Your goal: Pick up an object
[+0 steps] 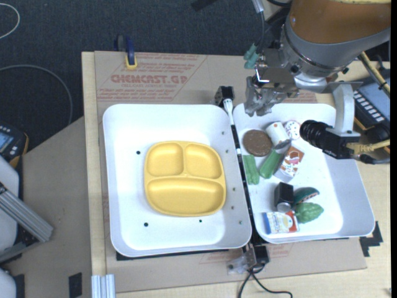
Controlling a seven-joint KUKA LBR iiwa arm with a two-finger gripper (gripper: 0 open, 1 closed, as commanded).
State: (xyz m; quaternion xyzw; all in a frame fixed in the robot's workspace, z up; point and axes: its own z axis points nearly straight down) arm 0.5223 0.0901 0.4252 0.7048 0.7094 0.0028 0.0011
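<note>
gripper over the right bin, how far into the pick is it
Done: the grey metal gripper is over the far edge of the right white bin, near the brown round disc. In hand: nothing visible between its fingers. Left: choosing and lifting an item; the disc, the green cylinders and the small black can all lie in the bin. The yellow divided plate sits in the left bin.

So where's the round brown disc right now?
The round brown disc lies in the right white bin, near its back left corner, just behind the green pieces.
</note>
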